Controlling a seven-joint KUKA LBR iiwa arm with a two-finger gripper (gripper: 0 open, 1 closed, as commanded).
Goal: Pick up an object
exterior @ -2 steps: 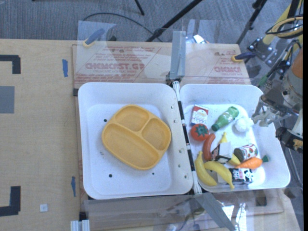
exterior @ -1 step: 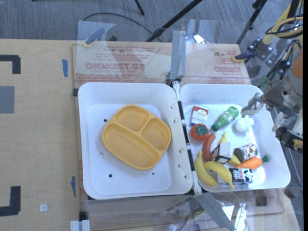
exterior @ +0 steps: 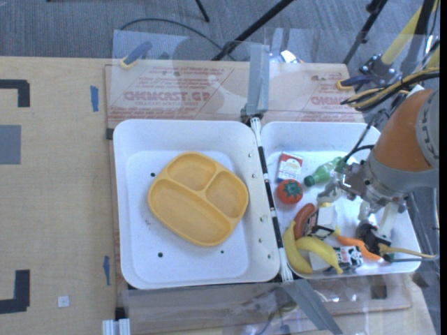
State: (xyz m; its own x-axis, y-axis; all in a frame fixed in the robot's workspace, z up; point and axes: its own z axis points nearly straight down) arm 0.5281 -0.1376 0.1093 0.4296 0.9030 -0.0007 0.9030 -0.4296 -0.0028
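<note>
From where I stand, the pick looks barely under way. The arm [exterior: 408,142] hangs low over the right bin [exterior: 314,128], and its jaws sit down among the clutter at the near end of it. The wrist and its fittings block my line of sight, so I cannot tell whether the jaws are released or clenched, and I see nothing lifted clear of the bin floor.

Everything worth taking lies close by. The carrot [exterior: 363,248] is just beside the jaws on the near side, and the banana [exterior: 300,253] curls a little farther from them, toward the other bin. The sausage [exterior: 304,218] lies near the jaws on that same side. The tomato [exterior: 289,191] and the small carton [exterior: 290,166] sit beyond it, well apart from the jaws. The green bottle [exterior: 323,173] lies near them on the far side. All of these look to be resting in the bin.

The left bin [exterior: 133,187], far from the jaws, holds a yellow divided plate [exterior: 198,197].

My reading: the approach is done, while closing on one thing and raising it off the tabletop side of things is left to do.
</note>
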